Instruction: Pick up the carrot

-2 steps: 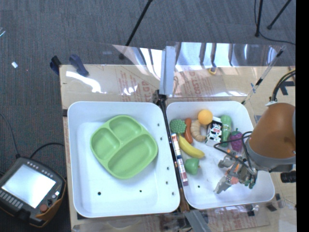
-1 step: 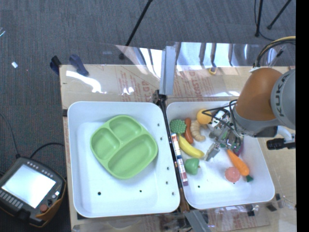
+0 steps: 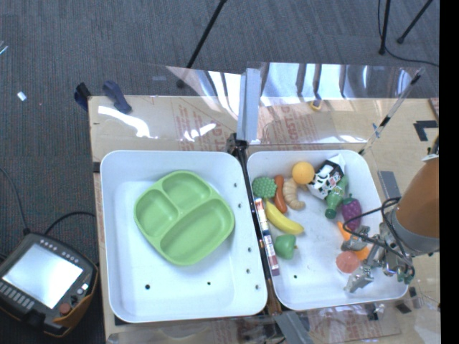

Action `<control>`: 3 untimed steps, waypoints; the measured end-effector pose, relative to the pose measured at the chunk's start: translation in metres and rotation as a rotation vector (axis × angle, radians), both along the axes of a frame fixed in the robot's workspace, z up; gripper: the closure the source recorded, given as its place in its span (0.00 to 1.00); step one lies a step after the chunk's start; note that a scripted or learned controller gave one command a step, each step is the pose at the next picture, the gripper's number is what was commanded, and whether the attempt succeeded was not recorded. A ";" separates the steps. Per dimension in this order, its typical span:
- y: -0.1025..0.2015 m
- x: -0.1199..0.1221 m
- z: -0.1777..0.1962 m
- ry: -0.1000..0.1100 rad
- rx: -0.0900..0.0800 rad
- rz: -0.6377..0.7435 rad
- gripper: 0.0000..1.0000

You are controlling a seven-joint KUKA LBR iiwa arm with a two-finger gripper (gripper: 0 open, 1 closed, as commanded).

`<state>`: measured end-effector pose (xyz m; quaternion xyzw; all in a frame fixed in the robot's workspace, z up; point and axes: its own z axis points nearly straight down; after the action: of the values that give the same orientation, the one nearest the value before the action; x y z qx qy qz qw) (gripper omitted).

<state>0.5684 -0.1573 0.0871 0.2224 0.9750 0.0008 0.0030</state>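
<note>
The carrot (image 3: 348, 230), an orange elongated toy, lies near the right wall of the right bin (image 3: 315, 292), below the purple grapes (image 3: 351, 212). Part of it is hidden by the gripper. The gripper (image 3: 361, 258) hangs low over the bin's right front area, fingers spread apart, one fingertip (image 3: 356, 237) by the carrot and the other (image 3: 358, 281) nearer the front wall. A round red slice (image 3: 348, 262) and an orange bit (image 3: 364, 251) sit in the gap between them. Nothing is visibly clamped.
Further left in the right bin lie a broccoli (image 3: 263, 186), a reddish-orange piece (image 3: 280, 193), an orange ball (image 3: 303, 172), a banana (image 3: 284, 220), a green pepper (image 3: 285, 246) and a cow-patterned toy (image 3: 329, 178). The left bin (image 3: 122, 292) holds a green divided plate (image 3: 184, 217).
</note>
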 end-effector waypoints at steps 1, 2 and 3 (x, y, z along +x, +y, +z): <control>-0.056 -0.093 0.000 0.007 0.001 0.180 1.00; -0.055 -0.092 0.009 0.007 0.003 0.180 1.00; -0.011 -0.070 0.104 -0.002 -0.003 0.169 1.00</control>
<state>0.4979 -0.1680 0.1915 0.1392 0.9903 -0.0002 0.0044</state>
